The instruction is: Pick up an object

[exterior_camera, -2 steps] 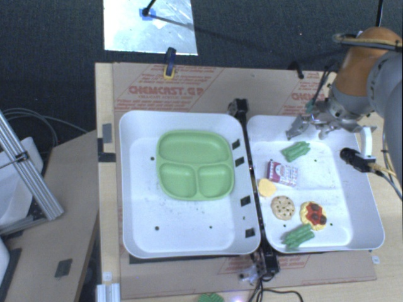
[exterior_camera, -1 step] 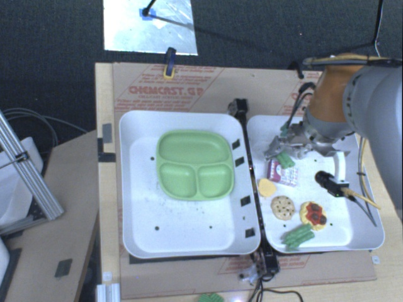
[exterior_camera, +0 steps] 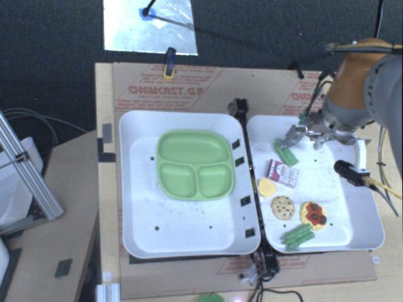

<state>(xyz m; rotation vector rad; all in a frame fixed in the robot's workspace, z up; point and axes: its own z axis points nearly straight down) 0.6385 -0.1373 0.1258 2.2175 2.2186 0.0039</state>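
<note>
The pincer (exterior_camera: 295, 136) hangs just above the green bean piece (exterior_camera: 285, 151) in the right bin (exterior_camera: 371, 231) — the approach step. Its fingers look apart, holding nothing; next it must lower and close.

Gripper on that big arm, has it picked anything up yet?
Not yet. The gripper hangs low over the right bin, next to a green piece, with nothing visibly held. The cookie, pink packet and other toys lie in that bin. The whole pick remains.
</note>
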